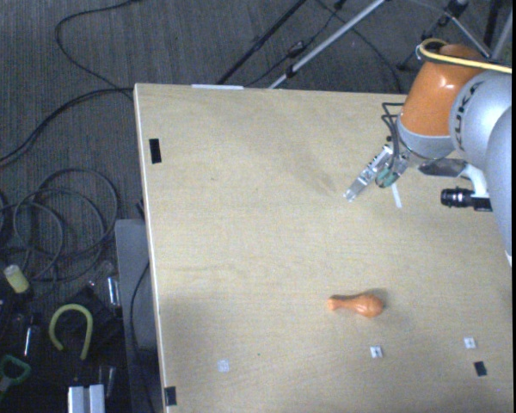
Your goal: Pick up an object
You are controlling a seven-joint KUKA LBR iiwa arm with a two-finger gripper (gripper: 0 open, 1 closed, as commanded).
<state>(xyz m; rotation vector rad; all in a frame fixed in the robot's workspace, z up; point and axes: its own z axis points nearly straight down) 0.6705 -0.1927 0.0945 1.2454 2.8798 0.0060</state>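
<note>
So the gripper (371,179), holding nothing, fingers slightly apart, is hanging at twelve o'clock from the orange toy (359,305), lying untouched on the table (241,231).

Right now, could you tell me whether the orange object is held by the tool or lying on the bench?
Lying on the bench: the orange object rests flat, well apart from the tool.
</note>
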